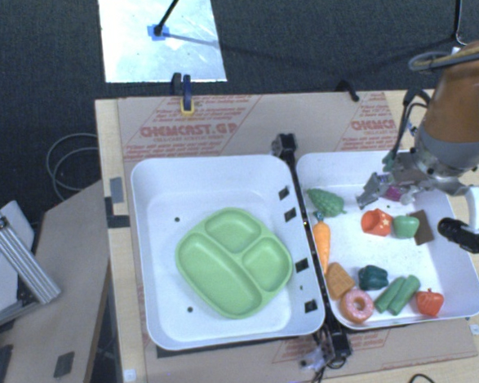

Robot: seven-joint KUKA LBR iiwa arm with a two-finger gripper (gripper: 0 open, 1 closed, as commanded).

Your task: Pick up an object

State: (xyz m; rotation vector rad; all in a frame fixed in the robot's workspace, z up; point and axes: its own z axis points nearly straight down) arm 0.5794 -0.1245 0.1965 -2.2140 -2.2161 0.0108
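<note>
The gripper (384, 186) hangs low over the back of the right bin (464, 300), and something magenta (394, 192) peeks out right at its grey fingers. It looks pinched there, but the view is too cluttered to say whether the fingers are clamped on it, apart or together: I cannot tell.

Just in front of the gripper sits an orange-red pepper (376, 222), touching a light green piece (406, 227) on its right. A brown block (423, 225) lies just beside that, toward the bin's right wall.

To the left, a leafy dark green vegetable (326, 202) lies near the bin's back left corner. Below it a carrot (321, 240) runs along the left wall, pointing down toward a tan slice (338, 279).

Along the front of the bin: a pink donut (359, 305) near the left corner, a dark teal piece (373, 277) just behind it, two green pods (397, 293) lying side by side at a slant, and a red tomato (430, 302) on the right.

The arm (459, 114) comes in from the right, its orange band above the wrist, over the bin's back right part.

Next door, the left bin (156, 233) holds a light green divided plate (232, 262), lying flat in the middle, well apart from all the toys. Both bins rest on a cardboard sheet (219, 127).
</note>
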